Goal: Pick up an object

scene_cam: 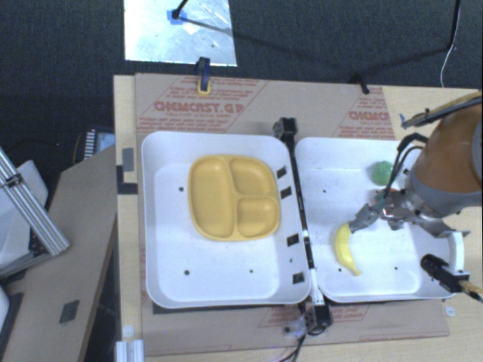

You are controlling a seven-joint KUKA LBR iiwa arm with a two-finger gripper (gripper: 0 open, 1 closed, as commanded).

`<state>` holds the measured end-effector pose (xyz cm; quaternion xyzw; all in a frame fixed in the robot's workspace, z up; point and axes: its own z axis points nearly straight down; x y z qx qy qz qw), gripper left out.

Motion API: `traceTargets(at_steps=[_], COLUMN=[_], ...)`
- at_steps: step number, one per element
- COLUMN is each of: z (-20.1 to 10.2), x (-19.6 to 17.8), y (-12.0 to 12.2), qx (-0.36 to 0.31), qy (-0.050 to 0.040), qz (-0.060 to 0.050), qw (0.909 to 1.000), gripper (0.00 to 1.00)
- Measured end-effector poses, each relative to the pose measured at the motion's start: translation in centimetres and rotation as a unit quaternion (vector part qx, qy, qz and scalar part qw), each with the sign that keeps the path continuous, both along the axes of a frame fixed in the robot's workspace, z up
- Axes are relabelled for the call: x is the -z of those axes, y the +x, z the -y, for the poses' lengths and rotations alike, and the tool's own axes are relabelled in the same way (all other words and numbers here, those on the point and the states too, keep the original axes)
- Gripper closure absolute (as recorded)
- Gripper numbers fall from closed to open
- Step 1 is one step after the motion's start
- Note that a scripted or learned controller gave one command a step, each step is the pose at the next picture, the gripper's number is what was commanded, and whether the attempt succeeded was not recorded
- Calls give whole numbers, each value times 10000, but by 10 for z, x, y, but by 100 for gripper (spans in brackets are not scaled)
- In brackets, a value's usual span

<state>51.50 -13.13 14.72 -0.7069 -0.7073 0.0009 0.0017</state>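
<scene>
A yellow banana (345, 250) lies in the right bin (324, 164), near its front left. A green ball-like object (381, 172) sits toward the back right of that bin, partly hidden by the arm. My gripper (365, 217) hangs low over the right bin, just right of and above the banana's top end. Nothing shows between its fingers. A yellow three-compartment plate (232, 197) rests in the middle of the left bin (170, 277).
The grey arm with its orange band (453, 157) covers the right bin's right side. A black divider strip (296, 202) runs between the two bins. Cardboard (226, 104) lies under both bins.
</scene>
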Motion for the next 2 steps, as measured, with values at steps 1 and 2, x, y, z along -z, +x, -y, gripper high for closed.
traceTargets(at_steps=[1, 2], z=[-5, -4], x=[48, 35], y=[8, 10], qx=[-2, 5], qy=[2, -8], qz=[3, 28], qw=[10000, 10000], gripper=[0, 100])
